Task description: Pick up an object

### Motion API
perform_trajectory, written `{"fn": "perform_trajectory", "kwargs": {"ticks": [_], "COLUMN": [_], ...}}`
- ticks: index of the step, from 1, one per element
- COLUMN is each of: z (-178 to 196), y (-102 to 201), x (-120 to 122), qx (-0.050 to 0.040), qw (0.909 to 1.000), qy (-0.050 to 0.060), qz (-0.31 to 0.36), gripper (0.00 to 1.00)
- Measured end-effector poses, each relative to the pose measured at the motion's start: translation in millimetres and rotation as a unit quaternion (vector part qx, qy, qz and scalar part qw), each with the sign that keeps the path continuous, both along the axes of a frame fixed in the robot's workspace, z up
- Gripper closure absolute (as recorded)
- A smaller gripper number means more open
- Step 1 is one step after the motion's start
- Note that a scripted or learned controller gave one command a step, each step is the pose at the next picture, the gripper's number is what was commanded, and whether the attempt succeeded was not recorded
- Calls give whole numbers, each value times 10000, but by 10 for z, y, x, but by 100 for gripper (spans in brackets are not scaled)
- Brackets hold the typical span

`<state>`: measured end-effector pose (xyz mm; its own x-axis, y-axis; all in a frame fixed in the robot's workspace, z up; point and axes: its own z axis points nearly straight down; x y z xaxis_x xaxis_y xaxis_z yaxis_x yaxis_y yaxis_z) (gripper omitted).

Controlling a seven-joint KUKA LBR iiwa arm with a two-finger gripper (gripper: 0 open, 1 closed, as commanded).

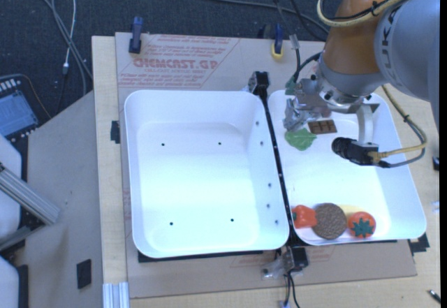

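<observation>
Currently gripper [296, 118] hangs low in right bin [391, 181] over green item [300, 139], prob. lining up a grasp; finger state can't tell, nothing seen held.

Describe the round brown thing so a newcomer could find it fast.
Look in the right bin, at its near edge. Three items sit in a row there: the brown disc is the middle one, between a red piece and a red piece with a green top. It alone is brown and flat.

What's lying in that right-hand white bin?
In the right bin: a green piece, a brown block, a tomato, a brown disc, a red piece. The arm covers the far end.
</observation>
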<state>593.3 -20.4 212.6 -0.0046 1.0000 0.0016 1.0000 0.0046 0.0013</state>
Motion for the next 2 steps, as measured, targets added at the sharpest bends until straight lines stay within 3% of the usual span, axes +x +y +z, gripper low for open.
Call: {"fn": "perform_trajectory", "kwargs": {"ticks": [2], "z": [104], "y": [1019], "x": [-337], "qx": [1], "qw": [10000], "qy": [1], "qz": [2], "gripper": [100]}}
